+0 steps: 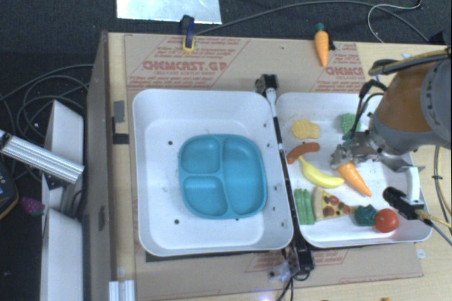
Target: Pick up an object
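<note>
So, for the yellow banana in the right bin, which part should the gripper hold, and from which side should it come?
Grip the banana at its middle, coming straight down from above, with the fingers across its narrow width. It lies flat and curved, running diagonally. The red sausage sits close above its upper end and the carrot close to its lower end, so the middle probably has the most room.

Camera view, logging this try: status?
Tool low in right bin, grip unclear. Toy carrot lies just beneath it. Banana and sausage crowd close alongside.

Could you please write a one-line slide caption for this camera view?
Arm's tool lowered by a toy carrot in the right bin; blue plate in left bin.
</note>
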Robot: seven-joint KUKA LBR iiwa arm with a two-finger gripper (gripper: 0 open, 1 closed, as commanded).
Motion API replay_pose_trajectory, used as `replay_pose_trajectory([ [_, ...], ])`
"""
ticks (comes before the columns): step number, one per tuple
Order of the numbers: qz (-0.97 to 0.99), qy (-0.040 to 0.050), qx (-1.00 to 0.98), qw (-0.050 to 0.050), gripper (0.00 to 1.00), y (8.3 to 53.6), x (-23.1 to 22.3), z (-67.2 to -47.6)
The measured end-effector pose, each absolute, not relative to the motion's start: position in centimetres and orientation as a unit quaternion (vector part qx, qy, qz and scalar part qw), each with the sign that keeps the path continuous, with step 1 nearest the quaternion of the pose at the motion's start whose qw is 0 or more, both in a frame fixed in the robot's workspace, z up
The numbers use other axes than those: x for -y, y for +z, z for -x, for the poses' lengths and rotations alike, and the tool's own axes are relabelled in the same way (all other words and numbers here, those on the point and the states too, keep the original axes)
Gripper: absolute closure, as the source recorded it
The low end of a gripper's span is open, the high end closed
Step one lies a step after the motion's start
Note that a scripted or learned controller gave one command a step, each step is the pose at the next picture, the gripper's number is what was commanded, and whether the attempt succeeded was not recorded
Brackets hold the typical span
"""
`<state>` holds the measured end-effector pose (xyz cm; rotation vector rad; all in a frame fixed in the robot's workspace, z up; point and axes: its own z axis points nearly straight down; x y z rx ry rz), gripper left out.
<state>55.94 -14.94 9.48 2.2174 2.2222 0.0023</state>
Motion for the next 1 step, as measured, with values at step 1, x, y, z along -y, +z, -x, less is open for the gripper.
replay_pose_trajectory([
  [1,-0.706,0.0014,-0.709,0.001,1.00,18.51,6.35,-55.52],
])
